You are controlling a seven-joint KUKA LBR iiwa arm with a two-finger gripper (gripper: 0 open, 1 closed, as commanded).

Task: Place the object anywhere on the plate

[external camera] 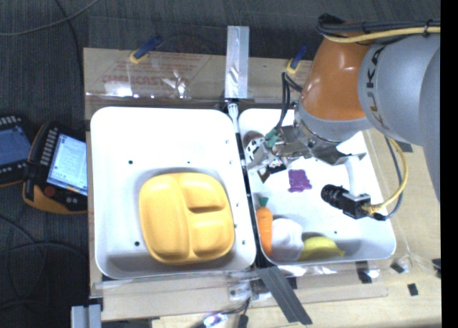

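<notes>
While the yellow plate in the left bin bears nothing, the end effector hovers over the right bin's left edge, its grip impossible to tell, so placing seems wholly undone.

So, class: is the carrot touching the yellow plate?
Apart. The camera view shows the carrot in the right bin, the yellow plate in the left bin, with the bins' walls between them.

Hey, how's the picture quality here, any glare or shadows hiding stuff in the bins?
Camera view: even lighting; white bins bright, slightly washed out; the arm's shadow darkens the pincer; yellow plate sharp; white item beside the carrot blends into the bin.
</notes>
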